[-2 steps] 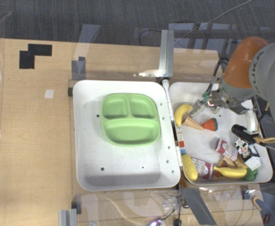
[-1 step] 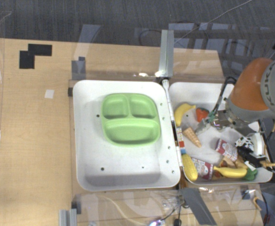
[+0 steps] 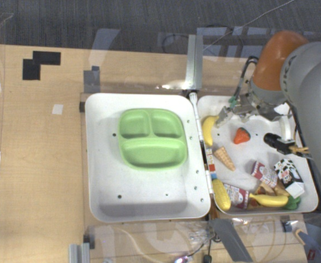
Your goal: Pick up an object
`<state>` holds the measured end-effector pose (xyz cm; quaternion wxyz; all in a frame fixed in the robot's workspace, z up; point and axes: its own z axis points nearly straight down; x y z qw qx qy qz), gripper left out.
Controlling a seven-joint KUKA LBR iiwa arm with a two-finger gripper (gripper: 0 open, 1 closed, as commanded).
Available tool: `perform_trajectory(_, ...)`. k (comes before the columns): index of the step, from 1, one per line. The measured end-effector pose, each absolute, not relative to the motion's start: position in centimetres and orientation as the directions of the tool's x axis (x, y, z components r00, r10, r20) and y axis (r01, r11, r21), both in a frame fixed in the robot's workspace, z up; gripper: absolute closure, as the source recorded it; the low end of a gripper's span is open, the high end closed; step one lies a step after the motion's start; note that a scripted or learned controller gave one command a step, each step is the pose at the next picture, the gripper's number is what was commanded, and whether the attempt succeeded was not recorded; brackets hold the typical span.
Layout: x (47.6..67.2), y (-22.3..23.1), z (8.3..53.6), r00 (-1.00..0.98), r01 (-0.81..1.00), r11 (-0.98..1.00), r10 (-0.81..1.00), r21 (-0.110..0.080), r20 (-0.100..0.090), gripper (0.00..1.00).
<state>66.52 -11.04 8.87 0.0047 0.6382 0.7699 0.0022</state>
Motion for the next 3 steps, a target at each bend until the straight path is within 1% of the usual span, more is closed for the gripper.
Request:
perform_trajectory(1,61.8,-12.1,9.0,-0.121,0.993,0.121,0.993,0.011,-0.002,0.0)
perform_trajectory(2,62.1,-11.8,10.3,-0.125,0.992,0.125,0.992,0.02,-0.002,1.0)
perform_trajectory(3,63.8,-1.6,20.0,-0.197,0.98,0.197,0.98,0.008,0.0,1.0)
